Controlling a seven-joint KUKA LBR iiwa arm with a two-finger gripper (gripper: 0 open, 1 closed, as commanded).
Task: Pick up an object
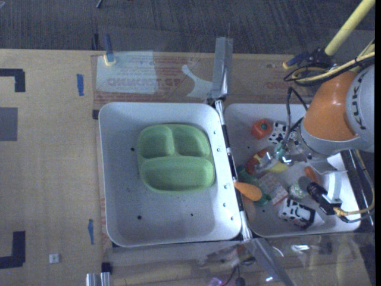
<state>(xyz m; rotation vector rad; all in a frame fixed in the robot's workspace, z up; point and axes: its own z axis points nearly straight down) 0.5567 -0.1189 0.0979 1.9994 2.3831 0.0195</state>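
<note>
Your arm [336, 115] reached in from the right over the right bin [241, 119]. The tool [284, 155] sat low over the clutter in that bin, toward its middle. You couldn't tell from this angle whether the tool was open or closed, and nothing was visibly gripped.

All small pickable things lay in the right bin:
- The orange carrot [249, 190] lay by the bin's left wall, just beside the divider.
- The flat packet [274, 187] was touching the carrot's right end, just below the tool.
- The red-orange toy [261, 128] was near the far side, with the black-and-white spotted piece [276, 133] just beside it on the right.
- The small orange piece [310, 173] lay to the right of the tool.
- The black-and-white block [294, 210] lay near the bin's front edge.

The left bin [107, 177] held a green divided tray [175, 159] near its middle, well apart from the tool. Both bins sat side by side on the tabletop [47, 159].
</note>
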